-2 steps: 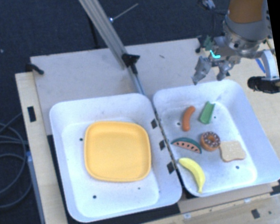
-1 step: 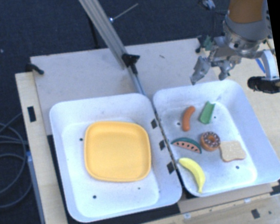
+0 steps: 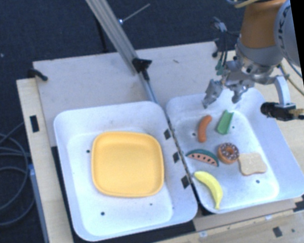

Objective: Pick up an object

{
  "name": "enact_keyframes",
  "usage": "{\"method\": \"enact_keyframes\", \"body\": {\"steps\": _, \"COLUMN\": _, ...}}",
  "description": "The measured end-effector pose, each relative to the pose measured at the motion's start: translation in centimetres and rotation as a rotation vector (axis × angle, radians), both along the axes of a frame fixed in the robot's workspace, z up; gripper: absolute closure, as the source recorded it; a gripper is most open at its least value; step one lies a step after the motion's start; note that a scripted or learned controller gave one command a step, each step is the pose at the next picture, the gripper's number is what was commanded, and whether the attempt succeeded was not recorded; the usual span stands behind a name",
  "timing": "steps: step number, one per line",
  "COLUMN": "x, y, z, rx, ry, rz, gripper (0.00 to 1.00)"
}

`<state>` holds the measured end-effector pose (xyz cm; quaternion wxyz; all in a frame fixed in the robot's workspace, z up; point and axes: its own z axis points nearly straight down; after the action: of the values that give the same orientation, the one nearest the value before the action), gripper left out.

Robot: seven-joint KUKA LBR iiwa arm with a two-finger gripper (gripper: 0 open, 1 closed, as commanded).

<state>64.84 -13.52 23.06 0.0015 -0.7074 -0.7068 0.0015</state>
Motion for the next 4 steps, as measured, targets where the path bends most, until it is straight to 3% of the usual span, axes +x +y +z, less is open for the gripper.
{"method": "enact_keyframes", "body": {"steps": 2, "x": -1.9, "y": -0.9, "z": -10.9, "rx": 0.000, "ry": 0.000, "rz": 0.000, "gripper": 0.00}}
{"method": "enact_keyframes", "body": {"steps": 3, "x": -1.7, "y": -1.0, "z": -9.5, "rx": 0.000, "ry": -0.006, "rz": -0.001, "gripper": 1.00}}
{"method": "enact_keyframes", "body": {"steps": 4, "x": -0.9, "y": -1.8, "z": -4.4, "rx": -0.001, "ry": -0.009, "rz": 0.000, "gripper": 1.00}}
